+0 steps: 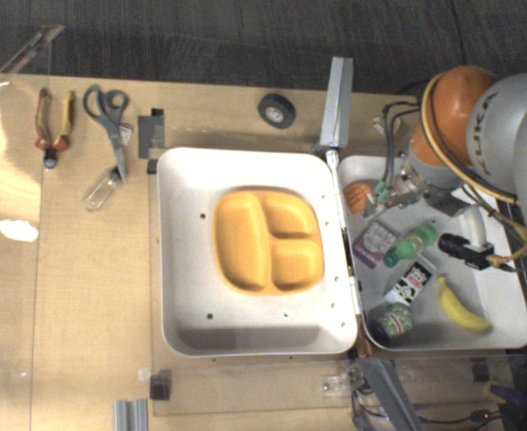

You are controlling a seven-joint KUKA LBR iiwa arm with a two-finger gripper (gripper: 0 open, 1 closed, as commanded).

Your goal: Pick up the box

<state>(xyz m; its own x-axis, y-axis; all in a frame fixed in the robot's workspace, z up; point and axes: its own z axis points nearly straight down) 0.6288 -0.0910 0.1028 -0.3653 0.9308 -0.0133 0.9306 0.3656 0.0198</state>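
The arm (505, 124) comes in from the right and hangs over the back of the right bin (514, 335), with its gripper (390, 194) low near the bin's rear left corner. The box (410, 284) (small, black and white) lies flat near the middle of that bin, tilted on a diagonal, well forward of the gripper and apart from it, so nothing of the box sits between the fingers. Whether the fingers are spread or closed cannot be told, since they are small and partly lost against the clutter. Between the gripper and the box lies a green bottle (411, 244) on its side, just behind the box. A purple packet (373, 241) lies left of the bottle, and an orange thing (358, 196) sits just left of the gripper in the corner. A banana (461, 307) lies right of the box, and a round green tin (395, 321) sits just in front of it. The left bin (187, 241) holds a yellow divided tray (268, 239). On the table (74, 312) to the left lie scissors (110, 128) and pliers (53, 124), with a roll of tape (276, 109) behind the bins.
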